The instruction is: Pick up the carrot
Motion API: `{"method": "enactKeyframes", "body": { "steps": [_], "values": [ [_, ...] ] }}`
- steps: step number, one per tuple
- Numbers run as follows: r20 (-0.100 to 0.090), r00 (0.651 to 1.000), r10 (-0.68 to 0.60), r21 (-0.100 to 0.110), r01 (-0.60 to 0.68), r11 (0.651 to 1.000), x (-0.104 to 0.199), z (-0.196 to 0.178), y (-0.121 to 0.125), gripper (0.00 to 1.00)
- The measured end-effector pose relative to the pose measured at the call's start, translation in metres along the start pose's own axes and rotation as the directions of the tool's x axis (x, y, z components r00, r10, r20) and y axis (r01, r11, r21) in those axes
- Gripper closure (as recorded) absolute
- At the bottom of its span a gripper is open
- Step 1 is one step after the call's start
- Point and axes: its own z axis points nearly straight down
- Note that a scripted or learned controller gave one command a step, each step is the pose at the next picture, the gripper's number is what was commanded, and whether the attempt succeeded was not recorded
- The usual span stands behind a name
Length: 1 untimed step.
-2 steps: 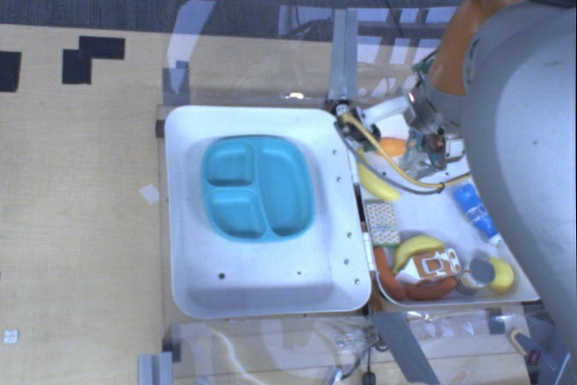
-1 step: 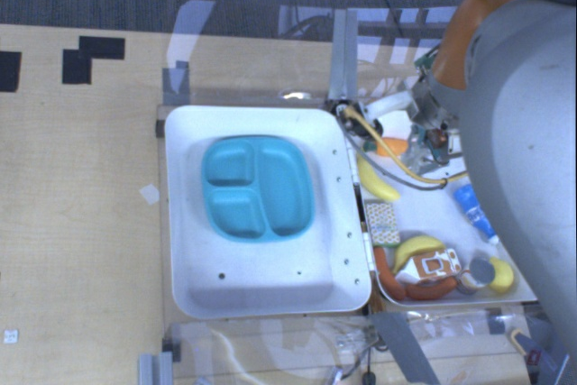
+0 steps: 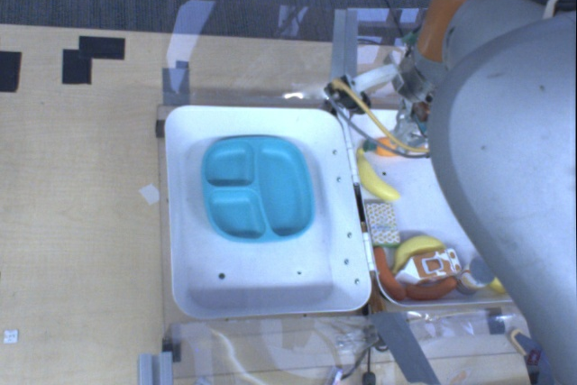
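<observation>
Arm (image 3: 514,149) reaches over the right bin (image 3: 407,214), claw (image 3: 407,123) lowered at its far end just beside the carrot (image 3: 386,145), an orange sliver half hidden under it by the banana (image 3: 374,176); finger state cannot be told.

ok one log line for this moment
arm: over right bin | gripper: near carrot | carrot: in bin, beside banana | plate: left bin
</observation>
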Motion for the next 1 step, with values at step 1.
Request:
{"method": "enactKeyframes", "body": {
  "steps": [1],
  "values": [
    [0.002, 0.995, -0.096, -0.001, 0.096, 0.995, -0.0435, -0.0174, -0.0513, 1.0]
  ]
}}
